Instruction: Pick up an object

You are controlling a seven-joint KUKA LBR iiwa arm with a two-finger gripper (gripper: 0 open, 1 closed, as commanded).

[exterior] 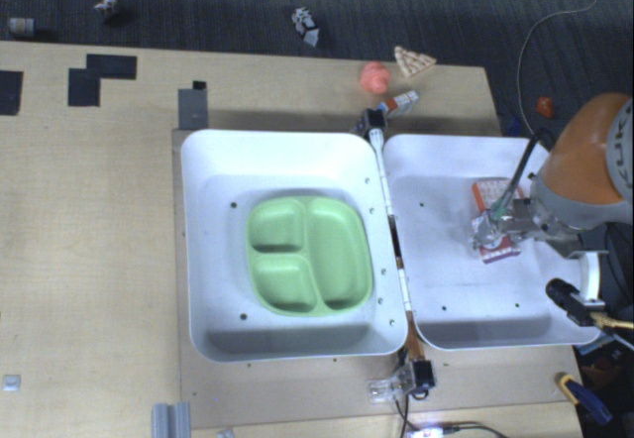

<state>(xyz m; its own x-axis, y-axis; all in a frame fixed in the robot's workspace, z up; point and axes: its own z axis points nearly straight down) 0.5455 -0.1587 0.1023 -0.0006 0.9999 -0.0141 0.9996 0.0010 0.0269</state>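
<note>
The pale wooden worktop (89,258) carries two shallow white bins side by side. The left white bin (208,258) holds a light green three-compartment plastic tray (309,254), lying flat near the bin's centre. The right white bin (436,287) holds the one candidate for the pick: a small flat packet with orange-red and white print (490,196), lying in the bin's right half. The grey arm with an orange band (594,164) reaches in from the right. Its tool (492,231) sits low over the near end of the packet, apparently at or close to contact. Whether the tool is spread or closed, and whether it has anything in hold, cannot be told; the metal parts blur into the packet.

Beyond the bins, on the worktop's far edge, lie a small pink ball (373,77) and a tan wedge-shaped item (414,60).

Risk assessment: the packet is thin and flat, so the tool may close above it or catch a corner only, and the packet would slip free on lifting. An off-centre descent could also push it toward the bin wall.
</note>
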